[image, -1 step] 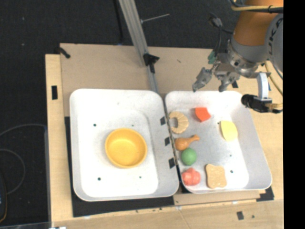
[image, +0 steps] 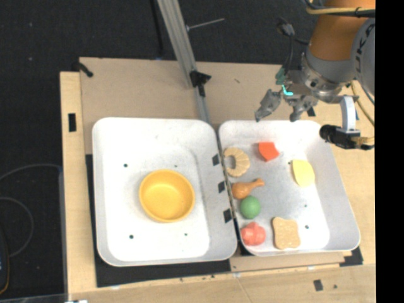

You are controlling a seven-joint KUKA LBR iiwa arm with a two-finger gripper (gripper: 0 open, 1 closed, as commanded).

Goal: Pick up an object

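My gripper [image: 282, 108] hangs above the far edge of the right bin [image: 334, 188], its two fingers spread apart with nothing between them. In that bin lie an orange-red block [image: 267, 151], a yellow piece [image: 303, 172], a tan ring-shaped pastry [image: 236, 161], a brown drumstick [image: 246, 187], a green ball [image: 250, 206], a red fruit [image: 254, 233] and a toast slice [image: 286, 232]. The orange-red block is the nearest to the gripper, a little below it in the view.
The left bin [image: 120, 150] holds a yellow bowl [image: 166, 196]. A grey metal pole [image: 180, 43] slants down to the gap between the bins at the back. The arm's orange band [image: 338, 17] fills the upper right.
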